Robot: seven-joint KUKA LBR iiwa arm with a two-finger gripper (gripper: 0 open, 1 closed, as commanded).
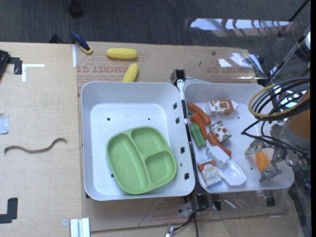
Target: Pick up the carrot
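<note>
Carrot (262, 160), a short orange piece, sits between the metal fingers (271, 172) of the hand (265, 158), which pinch it near the right wall of the right bin (247, 95). Above the hand in the view, the arm's orange band (300, 125) and a loop of black and yellow cables (271, 100) overlie the bin's right side. To the left of the hand, well apart from it, a cluster of items lies along the right bin's left wall: orange sausage-like pieces (199, 116), a green piece (198, 135), two small printed cartons (220, 107), a white lidded cup (233, 174) and a flat printed packet (209, 174). Farther left of the hand stands the left bin (98, 102), touching the right bin along a clipped seam, and it carries a light green divided plate (141, 159). Beyond the left bin, on the cardboard-covered surface (163, 63), lie two yellow corn cobs (122, 53), one just beside the other, with a blue-and-yellow tool (81, 42) nearby. At the far left of the hand, a thin curved cord (34, 148) rests on the pale wooden surface (39, 107).
</note>
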